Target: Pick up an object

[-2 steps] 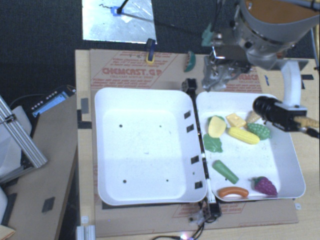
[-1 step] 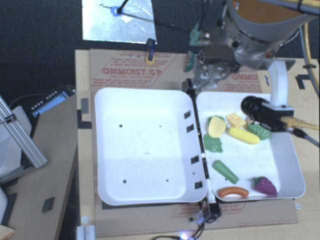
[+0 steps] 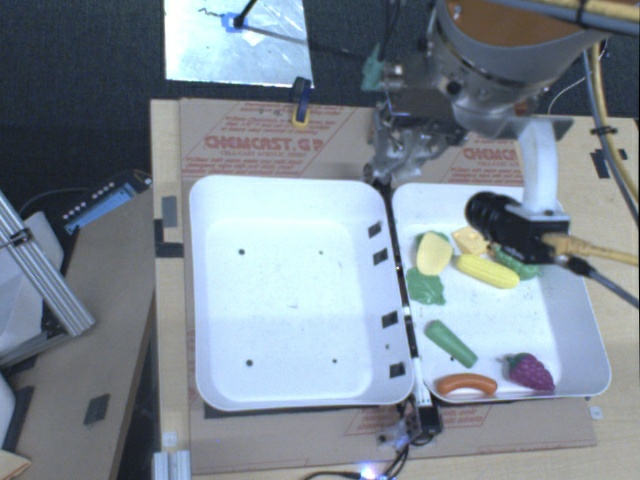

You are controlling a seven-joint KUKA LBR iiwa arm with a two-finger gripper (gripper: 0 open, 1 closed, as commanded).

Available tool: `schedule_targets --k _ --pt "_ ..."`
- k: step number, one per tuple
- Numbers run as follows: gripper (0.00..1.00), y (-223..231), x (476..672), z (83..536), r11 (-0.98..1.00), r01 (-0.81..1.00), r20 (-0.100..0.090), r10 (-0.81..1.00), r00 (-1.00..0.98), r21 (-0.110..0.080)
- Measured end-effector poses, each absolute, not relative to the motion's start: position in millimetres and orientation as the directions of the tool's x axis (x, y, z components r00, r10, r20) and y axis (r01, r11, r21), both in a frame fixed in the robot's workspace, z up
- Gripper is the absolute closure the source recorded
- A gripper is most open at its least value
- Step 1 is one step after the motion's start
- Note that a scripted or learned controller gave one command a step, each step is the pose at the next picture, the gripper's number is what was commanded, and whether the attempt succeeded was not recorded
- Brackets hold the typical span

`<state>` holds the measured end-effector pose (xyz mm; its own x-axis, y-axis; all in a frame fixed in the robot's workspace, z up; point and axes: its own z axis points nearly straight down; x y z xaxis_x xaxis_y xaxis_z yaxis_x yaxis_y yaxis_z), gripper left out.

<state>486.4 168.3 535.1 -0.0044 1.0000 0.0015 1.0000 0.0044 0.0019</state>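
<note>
The right bin holds several toy foods. A pale yellow pear-like piece, a yellow wedge and a corn cob lie in its far half, with a green leafy piece beside them. Nearer the front lie a green cucumber, an orange sausage and purple grapes. My gripper hangs over the far end of the divider between the bins, up and to the left of the foods, touching none of them.
The left bin sits beside the right one. A black cylinder mounted on the arm overhangs the right bin's far side and hides part of a green item. Cables run off to the right. A yellow-blue clamp stands behind the bins.
</note>
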Motion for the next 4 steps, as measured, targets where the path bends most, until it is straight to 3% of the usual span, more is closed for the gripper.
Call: schedule_targets --k 4 --pt "1.0 234.6 486.4 535.0 0.005 1.0 0.001 1.0 -0.005 0.002"
